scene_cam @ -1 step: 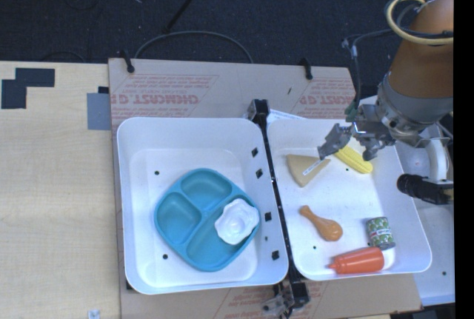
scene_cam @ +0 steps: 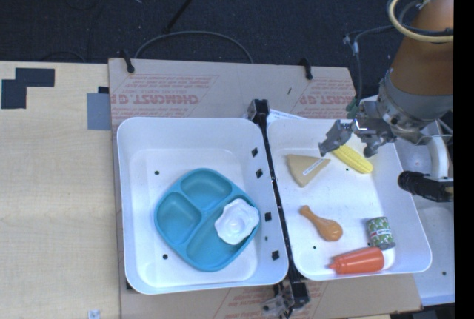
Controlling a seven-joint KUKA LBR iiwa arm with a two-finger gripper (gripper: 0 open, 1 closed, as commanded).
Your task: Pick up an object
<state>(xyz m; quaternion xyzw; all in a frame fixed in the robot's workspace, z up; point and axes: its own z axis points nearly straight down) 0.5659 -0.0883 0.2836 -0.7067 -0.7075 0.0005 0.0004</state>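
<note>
Grey and orange, the arm [scene_cam: 418,51] comes in from the right and hangs over the upper part of the right bin [scene_cam: 422,254]. Its gripper [scene_cam: 351,142] has two dark fingers spread apart, one [scene_cam: 333,138] toward the cheese wedge [scene_cam: 305,168], the other [scene_cam: 370,145] by the corn [scene_cam: 352,158]. Nothing sits between them; the hand is open and holds no object. The corn lies just under and beside the right finger, close enough that contact cannot be told. The cheese wedge is just left of the corn. Lower in the same bin lie a drumstick [scene_cam: 321,223], a small can [scene_cam: 379,232] and an orange bottle [scene_cam: 358,260], well apart from the hand. In the left bin [scene_cam: 141,155] a blue plate [scene_cam: 189,225] carries a white egg [scene_cam: 237,220].
</note>
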